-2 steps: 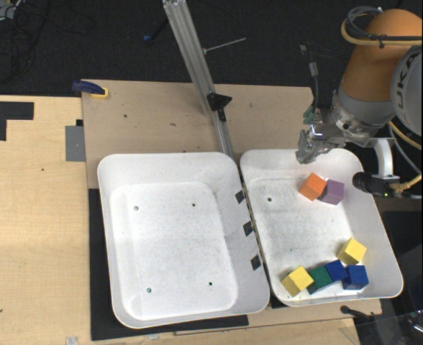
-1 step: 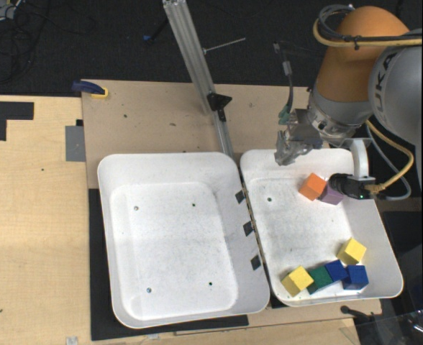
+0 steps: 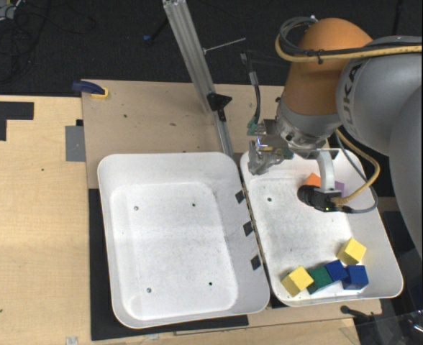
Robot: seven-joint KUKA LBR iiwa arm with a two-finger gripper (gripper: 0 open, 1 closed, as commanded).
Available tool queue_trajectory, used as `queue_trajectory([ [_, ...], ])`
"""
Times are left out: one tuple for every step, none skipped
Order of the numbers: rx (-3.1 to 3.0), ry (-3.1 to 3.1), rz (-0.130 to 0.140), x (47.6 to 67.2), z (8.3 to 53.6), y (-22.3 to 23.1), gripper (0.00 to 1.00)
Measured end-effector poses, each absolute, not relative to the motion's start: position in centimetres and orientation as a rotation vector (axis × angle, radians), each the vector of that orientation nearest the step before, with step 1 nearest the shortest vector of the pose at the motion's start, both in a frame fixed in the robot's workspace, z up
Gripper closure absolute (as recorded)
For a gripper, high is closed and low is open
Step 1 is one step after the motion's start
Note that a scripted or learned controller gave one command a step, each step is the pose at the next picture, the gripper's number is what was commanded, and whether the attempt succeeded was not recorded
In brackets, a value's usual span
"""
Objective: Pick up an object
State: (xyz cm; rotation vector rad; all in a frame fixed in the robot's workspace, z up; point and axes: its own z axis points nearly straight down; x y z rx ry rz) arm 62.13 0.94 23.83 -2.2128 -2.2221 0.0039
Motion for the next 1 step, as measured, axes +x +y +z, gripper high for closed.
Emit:
queue_trajectory([
  [-2.214, -2.224, 0.001, 61.95, 24.34, 6.65, 1.0],
])
